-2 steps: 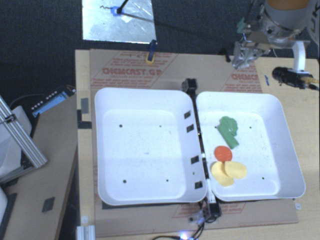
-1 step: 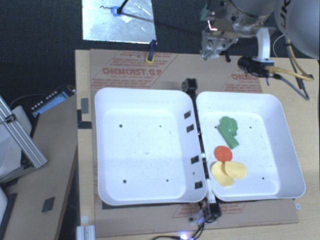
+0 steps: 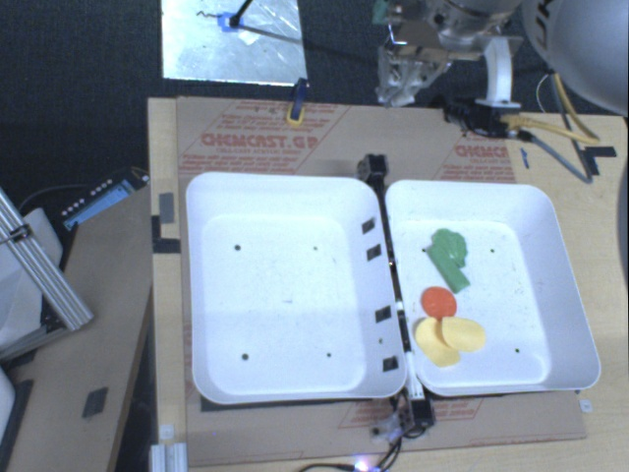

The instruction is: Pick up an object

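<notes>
Green toy (image 3: 449, 257), red disc (image 3: 438, 302), yellow pieces (image 3: 448, 338) lie clustered in right bin (image 3: 550, 254). Gripper (image 3: 401, 85) is parked beyond the bins, grip state not discernible. The green toy, least crowded, is best approached from straight above.

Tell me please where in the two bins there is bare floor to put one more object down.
The left bin has bare floor from wall to wall. In the right bin, bare floor lies along the right wall and the far wall. It is crowded beside the divider, where the green piece, the orange disc and the yellow slices sit close together.
</notes>
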{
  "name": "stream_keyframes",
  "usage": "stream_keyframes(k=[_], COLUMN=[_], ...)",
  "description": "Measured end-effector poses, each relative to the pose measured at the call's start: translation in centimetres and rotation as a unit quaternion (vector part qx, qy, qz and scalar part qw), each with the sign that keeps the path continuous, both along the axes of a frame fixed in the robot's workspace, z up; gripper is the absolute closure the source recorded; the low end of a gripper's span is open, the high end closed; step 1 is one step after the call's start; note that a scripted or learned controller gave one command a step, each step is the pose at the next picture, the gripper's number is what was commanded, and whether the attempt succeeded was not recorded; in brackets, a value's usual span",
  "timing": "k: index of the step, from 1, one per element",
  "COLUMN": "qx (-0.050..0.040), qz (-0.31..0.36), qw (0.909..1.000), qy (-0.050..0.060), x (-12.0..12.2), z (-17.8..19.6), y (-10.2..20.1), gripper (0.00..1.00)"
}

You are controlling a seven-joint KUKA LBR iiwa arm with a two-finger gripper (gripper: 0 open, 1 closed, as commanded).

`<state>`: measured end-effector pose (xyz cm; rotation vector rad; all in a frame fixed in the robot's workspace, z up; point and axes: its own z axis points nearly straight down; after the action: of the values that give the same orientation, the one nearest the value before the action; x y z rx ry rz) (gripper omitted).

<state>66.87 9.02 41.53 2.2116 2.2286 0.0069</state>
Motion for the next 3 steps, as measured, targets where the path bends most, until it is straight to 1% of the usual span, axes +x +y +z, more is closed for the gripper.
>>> stream_keyframes(k=[1, 2, 3], qx=[-0.0018, 0.0005, -0.0018], qz=[-0.004, 0.001, -0.005], qw=[1.0, 1.0, 1.0], qy=[0.003, -0.001, 0.004], x=[0.0, 0.0, 0.0], z=[-5.7, -0.8, -6.7], y=[-3.5, 4.1, 0.5], gripper=[1.0, 1.0, 1.0])
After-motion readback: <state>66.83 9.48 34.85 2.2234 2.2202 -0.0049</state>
